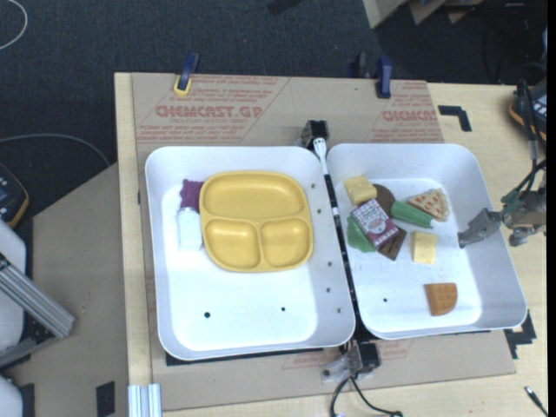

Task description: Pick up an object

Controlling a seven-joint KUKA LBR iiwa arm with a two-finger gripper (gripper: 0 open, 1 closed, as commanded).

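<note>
Lying flat, a tan waffle-patterned toast piece (441, 298), corners rounded.

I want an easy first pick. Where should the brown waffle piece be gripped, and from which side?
Probably from straight above, closing across the flat sides of the waffle piece: it lies flat and alone in the right bin, apart from the cluttered pile.

Glossy plastic bins (174, 302), yellow tray (256, 220)

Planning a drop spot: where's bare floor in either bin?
Left bin: the front half, below the yellow tray, is bare. Right bin: front-left corner beside the waffle is free. Crowded: the right bin's upper middle, where the food items pile together.
</note>
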